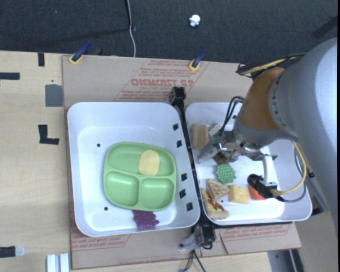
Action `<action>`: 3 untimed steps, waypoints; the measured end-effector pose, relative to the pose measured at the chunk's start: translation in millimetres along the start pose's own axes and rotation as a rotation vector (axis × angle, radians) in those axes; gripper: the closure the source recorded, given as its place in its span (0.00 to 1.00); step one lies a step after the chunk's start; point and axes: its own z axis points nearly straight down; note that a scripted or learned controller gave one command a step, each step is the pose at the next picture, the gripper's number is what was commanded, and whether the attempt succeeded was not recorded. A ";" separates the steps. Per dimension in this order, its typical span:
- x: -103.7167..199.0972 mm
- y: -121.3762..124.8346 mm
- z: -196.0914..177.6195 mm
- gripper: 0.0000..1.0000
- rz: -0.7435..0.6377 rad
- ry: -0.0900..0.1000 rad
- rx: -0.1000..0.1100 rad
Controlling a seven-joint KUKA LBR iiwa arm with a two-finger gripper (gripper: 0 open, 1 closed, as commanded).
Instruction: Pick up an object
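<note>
My gripper (pixel 213 152) is low in the right bin (pixel 294 211), near its left wall. It hangs between a tan block (pixel 199 135) just to its upper left and a green bumpy ball (pixel 225 173) just below it. I see nothing held in it. In front of the ball lie a sandwich wedge (pixel 217 189), a yellow cheese piece (pixel 238 194) and another bit of food (pixel 215 209). A small orange item (pixel 259 193) lies to the right of the cheese.
The left bin (pixel 85 123) holds a green divided plate (pixel 124 186) with a yellow piece (pixel 149 163) in its top compartment. Purple grapes (pixel 145 220) lie by that bin's front wall. The arm's grey body covers the right bin's far right side.
</note>
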 end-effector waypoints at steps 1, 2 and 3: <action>1.8 -10.9 -0.1 0.00 0.000 0.000 0.000; -4.0 -29.1 -0.3 0.00 0.000 0.000 0.000; -1.4 23.5 0.2 0.00 -0.002 0.001 -0.002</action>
